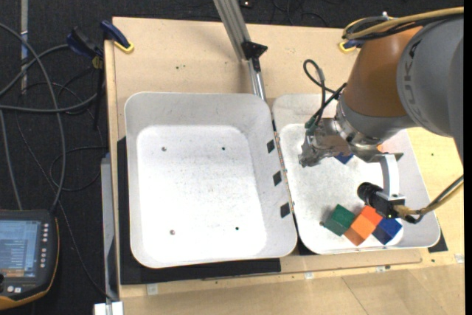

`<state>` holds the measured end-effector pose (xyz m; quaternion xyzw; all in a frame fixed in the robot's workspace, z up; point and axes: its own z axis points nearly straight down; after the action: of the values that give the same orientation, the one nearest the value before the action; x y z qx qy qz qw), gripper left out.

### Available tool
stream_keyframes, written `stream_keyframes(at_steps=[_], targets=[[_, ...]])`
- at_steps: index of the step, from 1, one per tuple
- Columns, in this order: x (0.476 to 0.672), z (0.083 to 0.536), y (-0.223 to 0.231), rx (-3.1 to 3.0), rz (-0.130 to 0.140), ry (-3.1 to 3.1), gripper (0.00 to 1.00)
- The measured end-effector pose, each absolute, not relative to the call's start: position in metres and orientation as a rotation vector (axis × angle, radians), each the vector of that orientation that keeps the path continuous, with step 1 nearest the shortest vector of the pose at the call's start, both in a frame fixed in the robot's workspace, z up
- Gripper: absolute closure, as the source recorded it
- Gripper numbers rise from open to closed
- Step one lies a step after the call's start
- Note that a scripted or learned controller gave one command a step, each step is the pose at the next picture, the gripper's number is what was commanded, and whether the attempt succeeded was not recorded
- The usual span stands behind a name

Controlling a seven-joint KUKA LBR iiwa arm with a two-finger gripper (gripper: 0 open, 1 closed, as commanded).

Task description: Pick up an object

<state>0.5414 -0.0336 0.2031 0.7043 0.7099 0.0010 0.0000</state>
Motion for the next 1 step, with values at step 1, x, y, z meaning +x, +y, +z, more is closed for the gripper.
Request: stream_keyframes(at_steps=[1], targets=[[0.5696, 0.2184, 0.0183, 2.211, 0.006, 2.229, 1.00]])
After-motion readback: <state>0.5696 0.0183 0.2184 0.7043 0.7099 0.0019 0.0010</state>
